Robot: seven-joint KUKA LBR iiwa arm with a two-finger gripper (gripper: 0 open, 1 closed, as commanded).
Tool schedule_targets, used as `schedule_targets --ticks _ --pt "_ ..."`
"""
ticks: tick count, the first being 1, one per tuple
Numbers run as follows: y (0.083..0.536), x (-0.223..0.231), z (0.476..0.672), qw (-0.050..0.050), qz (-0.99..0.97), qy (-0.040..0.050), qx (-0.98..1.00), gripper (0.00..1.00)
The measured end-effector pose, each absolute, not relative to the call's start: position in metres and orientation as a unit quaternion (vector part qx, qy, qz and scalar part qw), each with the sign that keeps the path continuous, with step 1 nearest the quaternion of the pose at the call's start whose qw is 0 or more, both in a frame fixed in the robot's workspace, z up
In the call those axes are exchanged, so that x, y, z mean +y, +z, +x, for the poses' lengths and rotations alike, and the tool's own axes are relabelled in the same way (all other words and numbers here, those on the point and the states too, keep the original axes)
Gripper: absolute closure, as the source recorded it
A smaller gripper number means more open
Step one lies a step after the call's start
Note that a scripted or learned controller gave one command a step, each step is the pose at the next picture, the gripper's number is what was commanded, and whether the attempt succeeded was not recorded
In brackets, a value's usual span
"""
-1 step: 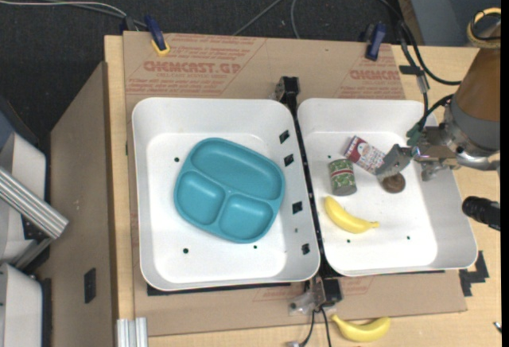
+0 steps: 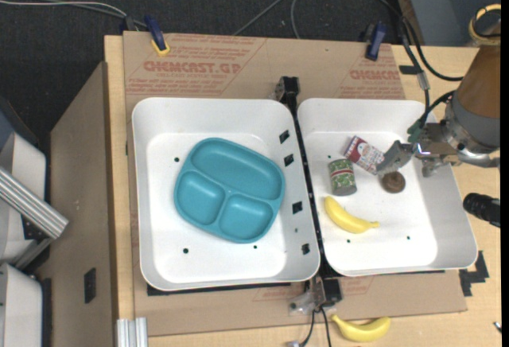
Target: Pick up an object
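Left bin [image 2: 151, 178]: teal divided plate [image 2: 229, 190]. Right bin [image 2: 445, 246]: green can [image 2: 342, 176], red-and-white packet [image 2: 365, 154], yellow banana [image 2: 350, 217], then brown round object [image 2: 394, 181] just below the end effector [image 2: 412, 156], fingers spread, holding nothing. Second banana [image 2: 364, 327] on desk [image 2: 199, 59] edge

We log one grey arm with an orange band, entering from the right. Its hand [image 2: 413, 153] hangs low, fingers spread apart.
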State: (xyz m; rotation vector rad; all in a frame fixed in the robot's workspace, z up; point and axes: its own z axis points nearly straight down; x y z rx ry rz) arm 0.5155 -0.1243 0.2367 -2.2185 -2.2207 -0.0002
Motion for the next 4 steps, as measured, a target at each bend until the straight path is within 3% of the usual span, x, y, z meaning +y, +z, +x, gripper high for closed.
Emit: schedule_targets --ticks 2,3,4 --pt "0.138 -0.114 0.518 0.004 -0.707 0.0016 -0.707 0.0" --pt "0.09 -0.115 0.521 -0.003 -0.708 -0.0025 -0.706 0.0" --pt "0.099 -0.113 0.519 0.0 -0.707 -0.0009 -0.707 1.0"
